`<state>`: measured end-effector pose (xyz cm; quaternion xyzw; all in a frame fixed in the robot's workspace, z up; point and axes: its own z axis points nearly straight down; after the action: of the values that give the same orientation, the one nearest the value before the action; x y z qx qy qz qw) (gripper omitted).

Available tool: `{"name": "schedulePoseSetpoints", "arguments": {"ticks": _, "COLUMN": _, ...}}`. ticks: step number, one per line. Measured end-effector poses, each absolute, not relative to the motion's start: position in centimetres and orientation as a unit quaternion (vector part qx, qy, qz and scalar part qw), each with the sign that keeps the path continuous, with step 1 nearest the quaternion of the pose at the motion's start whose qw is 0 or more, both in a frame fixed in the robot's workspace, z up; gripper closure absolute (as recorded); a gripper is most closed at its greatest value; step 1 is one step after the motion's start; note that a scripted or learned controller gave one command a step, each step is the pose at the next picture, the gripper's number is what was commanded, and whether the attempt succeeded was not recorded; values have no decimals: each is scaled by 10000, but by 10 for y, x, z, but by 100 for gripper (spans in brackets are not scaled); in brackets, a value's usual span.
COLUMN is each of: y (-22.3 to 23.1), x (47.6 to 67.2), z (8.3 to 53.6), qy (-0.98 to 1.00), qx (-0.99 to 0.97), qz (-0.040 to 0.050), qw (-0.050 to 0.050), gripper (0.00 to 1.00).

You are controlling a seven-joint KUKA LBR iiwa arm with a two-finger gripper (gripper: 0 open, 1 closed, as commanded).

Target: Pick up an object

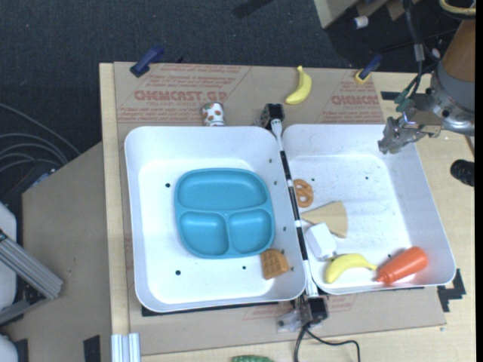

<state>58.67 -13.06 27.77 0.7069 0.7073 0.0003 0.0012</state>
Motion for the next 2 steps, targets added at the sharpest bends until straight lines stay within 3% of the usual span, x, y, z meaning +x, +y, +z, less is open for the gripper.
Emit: {"name": "schedulePoseSetpoints", "arguments": {"ticks": 2, "y": -97, "x": 667, "z": 255, "qy": 7076, "qx": 7066, "qz": 4, "qw": 11, "gripper": 100}}
